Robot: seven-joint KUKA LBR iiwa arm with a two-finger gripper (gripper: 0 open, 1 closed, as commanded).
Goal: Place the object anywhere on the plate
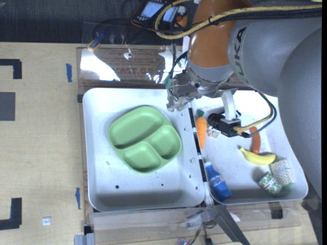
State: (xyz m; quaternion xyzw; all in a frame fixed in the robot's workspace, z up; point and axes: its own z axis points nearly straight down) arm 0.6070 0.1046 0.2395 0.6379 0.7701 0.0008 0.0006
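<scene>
Nearest, at the front edge of the right white bin (294,152), a blue plastic bottle (216,181) lies against the divider between the two bins, and toward that bin's front right corner sit a green-patterned cupcake-like toy (270,184) and a pale wrapped one (283,171), touching each other. Just behind them a yellow toy banana (258,157) lies on the bin floor, with a small red-orange piece (256,142) right behind it. Across the divider, the left white bin (97,152) holds a green three-compartment plastic plate (144,138), lying flat near the bin's middle, with nothing on it. Farther back in the right bin, an orange toy carrot (201,131) lies lengthwise just beside the divider, well apart from the plate and not between any fingers. Right of the carrot, a black fitting with a cable (228,124) hangs from the arm above the bin. Above the far end of the divider hovers the gripper (179,97), its metal end close to the carrot's green top; whether its fingers are apart or together cannot be made out. Behind it rises the grey arm with its orange band (214,34), and past the bins, on the far edge of the surface (36,137), a clear plastic sheet (122,63) lies flat.
</scene>
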